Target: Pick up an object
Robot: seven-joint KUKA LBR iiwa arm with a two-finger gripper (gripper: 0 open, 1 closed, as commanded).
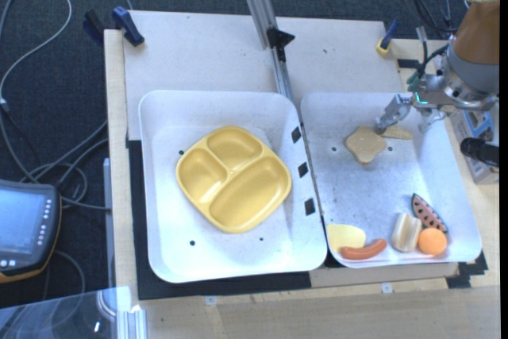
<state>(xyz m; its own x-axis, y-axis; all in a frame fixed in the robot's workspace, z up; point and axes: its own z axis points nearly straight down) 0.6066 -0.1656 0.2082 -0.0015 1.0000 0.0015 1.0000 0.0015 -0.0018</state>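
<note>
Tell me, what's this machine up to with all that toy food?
A robot arm reaches in from the right, its gripper poised over the right bin, just above a tan slice of toy bread. It isn't holding anything yet. A sausage, a bun and an orange lie along that bin's near edge. The left bin holds a yellow divided plate.

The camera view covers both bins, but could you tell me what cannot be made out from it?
- Gripper: too small and blurred to tell open or shut, or whether it touches the tan toy bread slice.
- Arm: cut off by the right edge.
- Pale piece beside the bread: partly hidden by the gripper, unidentifiable.
- Dark spotted wedge: too small to identify.
</note>
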